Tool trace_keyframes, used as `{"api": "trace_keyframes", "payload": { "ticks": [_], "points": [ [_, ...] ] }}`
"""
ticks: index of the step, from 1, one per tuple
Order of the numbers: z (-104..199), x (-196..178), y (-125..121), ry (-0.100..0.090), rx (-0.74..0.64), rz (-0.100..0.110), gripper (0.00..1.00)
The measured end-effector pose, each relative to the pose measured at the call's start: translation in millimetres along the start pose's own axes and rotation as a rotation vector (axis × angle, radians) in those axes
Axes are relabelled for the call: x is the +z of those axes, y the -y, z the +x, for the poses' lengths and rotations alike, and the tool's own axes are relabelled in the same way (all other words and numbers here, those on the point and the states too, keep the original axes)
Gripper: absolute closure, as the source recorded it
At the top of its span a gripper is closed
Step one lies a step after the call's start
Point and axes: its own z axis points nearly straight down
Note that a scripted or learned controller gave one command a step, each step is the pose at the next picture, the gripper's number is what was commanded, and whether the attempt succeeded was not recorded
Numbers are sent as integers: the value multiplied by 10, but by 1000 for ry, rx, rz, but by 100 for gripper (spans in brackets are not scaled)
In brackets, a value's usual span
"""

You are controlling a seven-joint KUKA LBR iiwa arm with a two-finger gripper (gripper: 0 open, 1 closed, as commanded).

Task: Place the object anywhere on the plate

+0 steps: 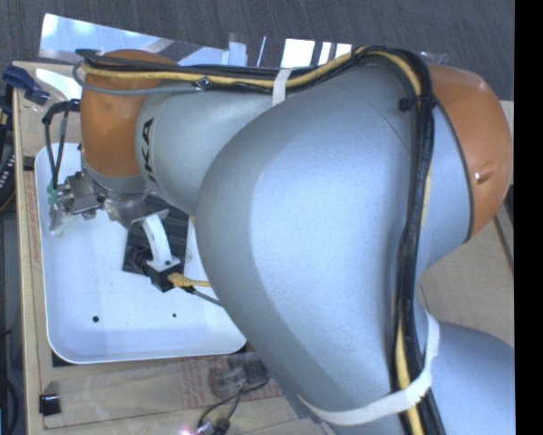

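I'm looking at a robotics lab: my grey arm with taped cables looms over a white bin on a plywood bench, grey carpet beyond, clamps at the edge.

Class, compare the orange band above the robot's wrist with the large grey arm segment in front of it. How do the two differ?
The orange band is orange and narrow, lying at the upper left over the white bin; the grey arm segment is grey, far bulkier, and spans the middle and right. A black and yellow cable bundle runs along both. Both look smooth, rounded and glossy.
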Motion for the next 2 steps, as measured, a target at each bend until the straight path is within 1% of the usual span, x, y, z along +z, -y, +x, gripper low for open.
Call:
{"api": "trace_keyframes", "payload": {
  "ticks": [1,2],
  "points": [
    [-675,-181,301,-1,-46,-1,0],
    [-109,-146,-230,-1,-64,-2,0]
  ]
}}
